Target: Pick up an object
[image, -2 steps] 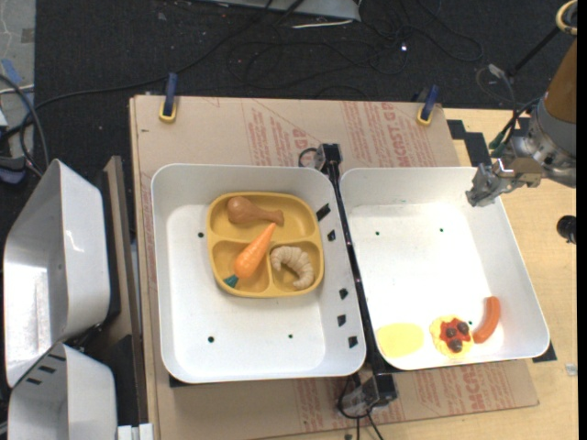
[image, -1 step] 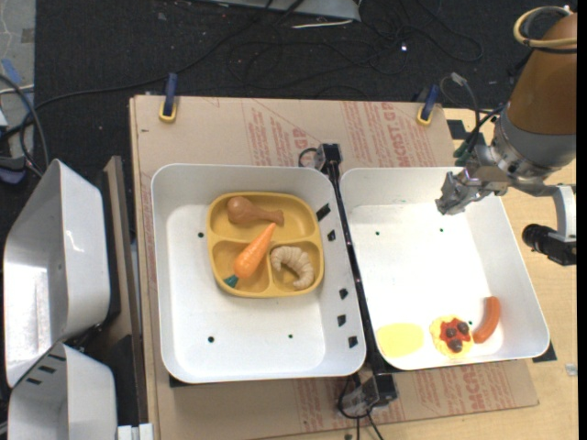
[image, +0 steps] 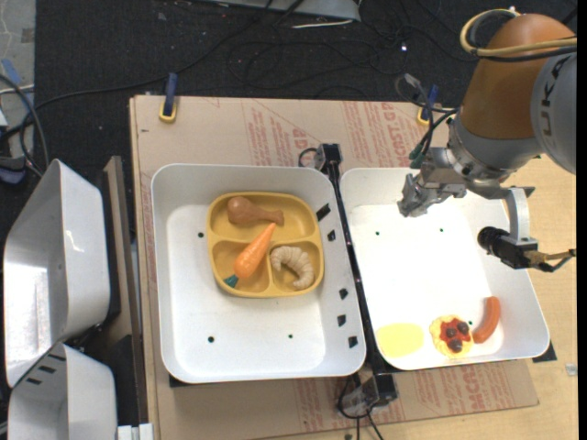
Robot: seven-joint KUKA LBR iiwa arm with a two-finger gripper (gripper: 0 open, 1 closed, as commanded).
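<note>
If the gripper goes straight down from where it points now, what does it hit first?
Most likely bare floor of the right-hand shallow white bin: the two-finger gripper hangs over its upper part, far from the food pieces. Depth is uncertain.

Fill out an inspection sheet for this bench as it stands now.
Surface: cardboard-covered bench bearing left bin and right bin.
Job's things: yellow divided plate in left bin with drumstick, carrot, shrimp; right bin's near edge has yellow disc, small pizza, sausage.
Clutter: nothing seen.
Grippers: gripper over right bin's far side, holding nothing.
Cables: loose wires on dark floor.
Surroundings: white tubs at left.
</note>
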